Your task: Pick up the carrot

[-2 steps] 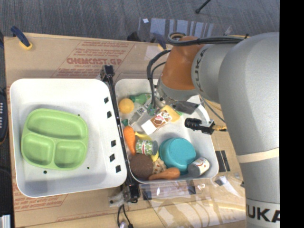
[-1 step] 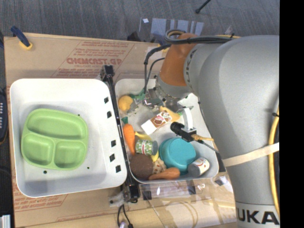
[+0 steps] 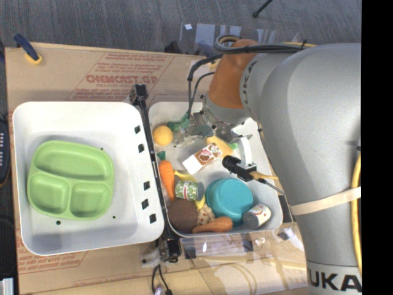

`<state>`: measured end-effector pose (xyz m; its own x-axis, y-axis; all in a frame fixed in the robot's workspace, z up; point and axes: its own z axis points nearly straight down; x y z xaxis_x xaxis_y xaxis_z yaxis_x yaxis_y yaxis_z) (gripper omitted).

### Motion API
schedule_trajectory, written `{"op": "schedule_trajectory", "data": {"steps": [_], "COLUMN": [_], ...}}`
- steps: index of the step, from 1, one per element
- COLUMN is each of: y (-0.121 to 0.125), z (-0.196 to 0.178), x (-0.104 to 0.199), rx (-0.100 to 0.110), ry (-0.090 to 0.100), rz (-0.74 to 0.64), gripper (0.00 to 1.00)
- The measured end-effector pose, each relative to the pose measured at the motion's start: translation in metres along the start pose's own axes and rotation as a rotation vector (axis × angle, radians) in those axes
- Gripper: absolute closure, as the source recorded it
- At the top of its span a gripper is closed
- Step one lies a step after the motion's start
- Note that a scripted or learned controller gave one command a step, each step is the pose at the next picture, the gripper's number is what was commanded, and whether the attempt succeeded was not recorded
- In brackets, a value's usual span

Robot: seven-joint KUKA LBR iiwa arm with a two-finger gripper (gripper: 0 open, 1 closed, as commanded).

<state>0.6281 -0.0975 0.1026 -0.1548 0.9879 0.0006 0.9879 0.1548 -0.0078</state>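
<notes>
The gripper [image 3: 195, 129] hangs over the top of the right bin [image 3: 273, 217], its grip impossible to read, while the carrot [image 3: 167, 177] lies untouched along the bin's left wall at frame centre.

Carrot [image 3: 166, 176] wedged between bin wall [image 3: 151, 165], can [image 3: 189, 190].

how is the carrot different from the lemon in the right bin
The carrot is orange, long and tapered; the lemon is yellow and round. The carrot lies lengthwise along the bin's left wall, nearer the camera; the lemon sits farther back, close to the gripper. Both lie in the right bin.
</notes>
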Motion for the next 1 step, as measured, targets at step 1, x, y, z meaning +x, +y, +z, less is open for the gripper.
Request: {"op": "schedule_trajectory", "data": {"steps": [1], "y": [-0.0231], "z": [-0.0939], "x": [0.0674], "rx": [-0.008], "ry": [-0.001], "rz": [0.085], "gripper": [1.0]}}
